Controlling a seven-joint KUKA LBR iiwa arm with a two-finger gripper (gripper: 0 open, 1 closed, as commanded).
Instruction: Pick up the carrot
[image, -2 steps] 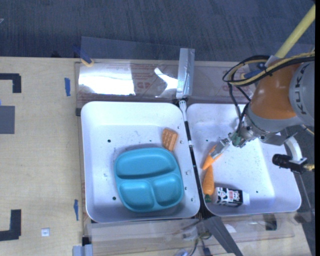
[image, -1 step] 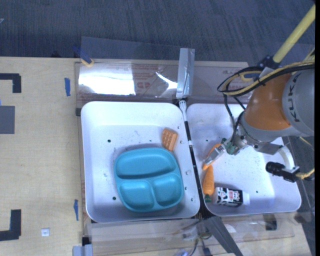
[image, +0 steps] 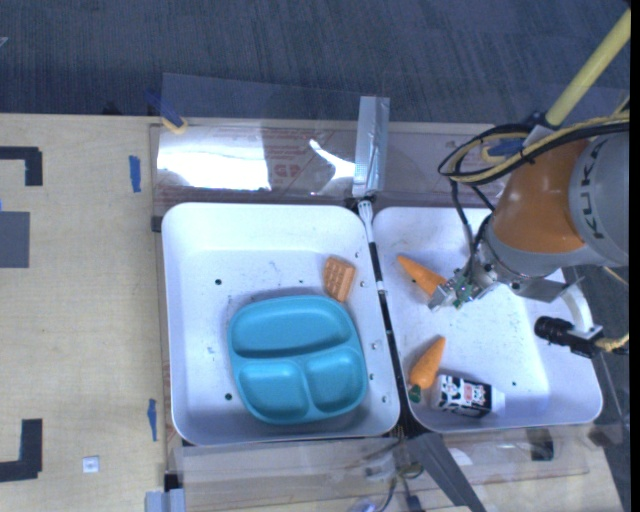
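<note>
On the arm (image: 600, 200), at the frame's right edge, you can read the letters "KU" in dark type on its grey housing; the rest of the word is cut off. A small black-and-white carton (image: 464, 395) in the right bin (image: 560, 400) carries printing too small for you to read.

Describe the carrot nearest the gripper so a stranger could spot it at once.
Look in the right white bin, beside the bin holding the blue divided tray. In its upper left part, next to the gripper, lies an orange carrot. A second carrot sits lower, close to a black-and-white carton; the one you want is the upper of the two.
</note>
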